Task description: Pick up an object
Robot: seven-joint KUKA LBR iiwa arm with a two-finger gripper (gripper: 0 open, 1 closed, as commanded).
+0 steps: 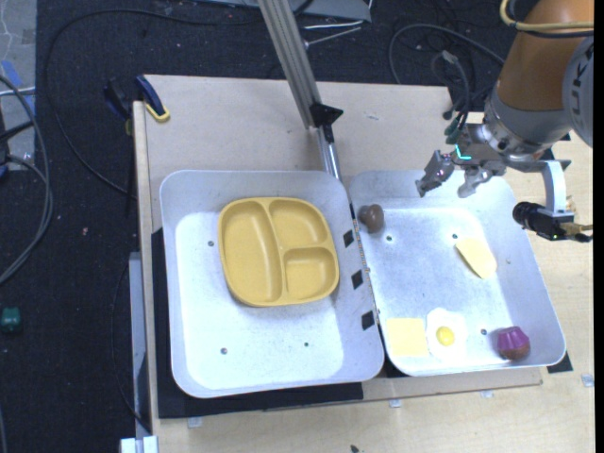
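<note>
Hovering fingers (451, 183) seemingly spread apart, holding nothing.

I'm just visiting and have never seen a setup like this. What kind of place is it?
Most likely a robotics lab test bench. A grey and orange arm reaches over two white bins, which hold toy-like food such as a fried egg and a yellow divided plate, and loose cables trail over the dark floor.

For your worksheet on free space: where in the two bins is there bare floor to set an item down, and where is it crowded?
Left bin: bare floor below the yellow divided plate. Right bin: bare middle, between the brown ball and cheese wedge. Crowded: its near edge, with cheese slice, fried egg, purple piece.
</note>
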